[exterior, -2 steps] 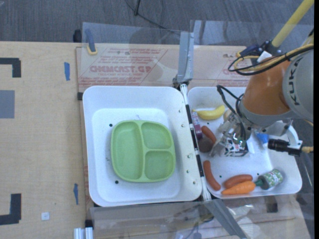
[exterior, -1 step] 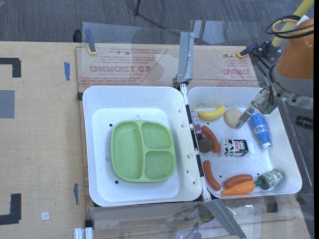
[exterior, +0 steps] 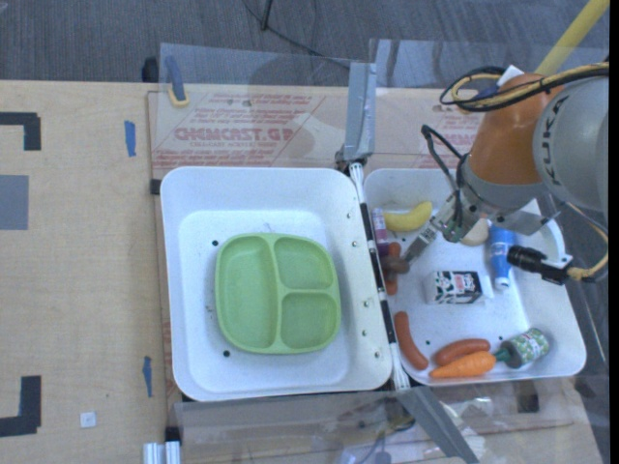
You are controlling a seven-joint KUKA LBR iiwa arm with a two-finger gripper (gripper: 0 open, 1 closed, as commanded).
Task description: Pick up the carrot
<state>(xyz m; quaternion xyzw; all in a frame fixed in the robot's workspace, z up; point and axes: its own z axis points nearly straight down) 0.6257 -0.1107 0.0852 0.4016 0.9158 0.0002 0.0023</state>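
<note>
Arm: reaches from the right, wrist bent down over the right bin (exterior: pixel 573 356)
Gripper (exterior: pixel 418 249): finger spread perhaps narrow, cannot tell
Carrot (exterior: pixel 464 365): near bin's front edge, well apart

- A divided plate (exterior: pixel 279 294) lay in the left bin (exterior: pixel 184 259), near its middle.
- In the right bin (exterior: pixel 561 341), a banana (exterior: pixel 409 217) lay at the far left, beside the gripper (exterior: pixel 426 245).
- A small carton (exterior: pixel 456 286) sat mid-bin, a bottle (exterior: pixel 499 257) to its right.
- Along the near wall, the carrot (exterior: pixel 464 365) lay touching a sausage (exterior: pixel 461 350) just behind it, a can (exterior: pixel 524 347) at their right, another sausage (exterior: pixel 410 341) to their left.
</note>
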